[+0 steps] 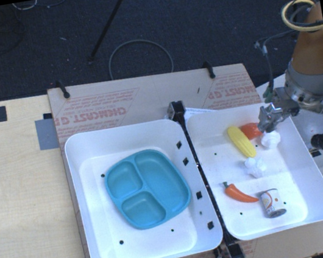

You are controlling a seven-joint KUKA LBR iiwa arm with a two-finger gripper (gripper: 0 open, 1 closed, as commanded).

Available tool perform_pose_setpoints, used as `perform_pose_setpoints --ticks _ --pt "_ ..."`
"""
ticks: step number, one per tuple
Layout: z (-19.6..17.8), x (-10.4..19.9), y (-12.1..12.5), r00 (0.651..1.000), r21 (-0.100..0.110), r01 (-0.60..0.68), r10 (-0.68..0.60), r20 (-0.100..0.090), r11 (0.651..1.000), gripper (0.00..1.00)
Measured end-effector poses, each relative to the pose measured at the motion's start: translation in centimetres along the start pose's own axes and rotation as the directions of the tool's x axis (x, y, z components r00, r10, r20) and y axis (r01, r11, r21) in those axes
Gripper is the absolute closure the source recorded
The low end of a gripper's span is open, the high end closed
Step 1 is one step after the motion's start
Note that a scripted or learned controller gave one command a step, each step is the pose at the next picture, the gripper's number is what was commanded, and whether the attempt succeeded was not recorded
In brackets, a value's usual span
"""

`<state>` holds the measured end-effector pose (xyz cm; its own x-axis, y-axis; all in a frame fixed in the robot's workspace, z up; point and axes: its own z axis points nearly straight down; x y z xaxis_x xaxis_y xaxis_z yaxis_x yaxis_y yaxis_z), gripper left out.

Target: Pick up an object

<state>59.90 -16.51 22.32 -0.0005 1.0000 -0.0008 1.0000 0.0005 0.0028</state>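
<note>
— What's in the 2 bins, going from the left?

— The left bin [88, 169] holds a blue divided plate [147, 188]. In the right bin [309, 192] there's a yellow corn cob [241, 141], an orange chili [241, 193], a white lump [255, 167], a small can [272, 203] on its side, and a red-orange piece [251, 130] just beside the corn.

— And the gripper [269, 127]?

— At the right bin's far right corner, over a white bit [270, 139], close to the red-orange piece. Whether it grips anything, I cannot tell.
</note>
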Motion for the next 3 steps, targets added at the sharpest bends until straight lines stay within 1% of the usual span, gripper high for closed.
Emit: perform_pose_setpoints --ticks 1,2,3 --pt "-2.7 -0.1 0.0 1.000 0.002 0.000 0.000 -0.001 1.000 1.00" --pt "-2.8 4.3 -0.1 1.000 0.006 0.003 -0.003 -0.003 1.000 1.00" --pt "-1.9 8.9 0.9 1.000 0.007 0.003 -0.003 -0.003 1.000 1.00"
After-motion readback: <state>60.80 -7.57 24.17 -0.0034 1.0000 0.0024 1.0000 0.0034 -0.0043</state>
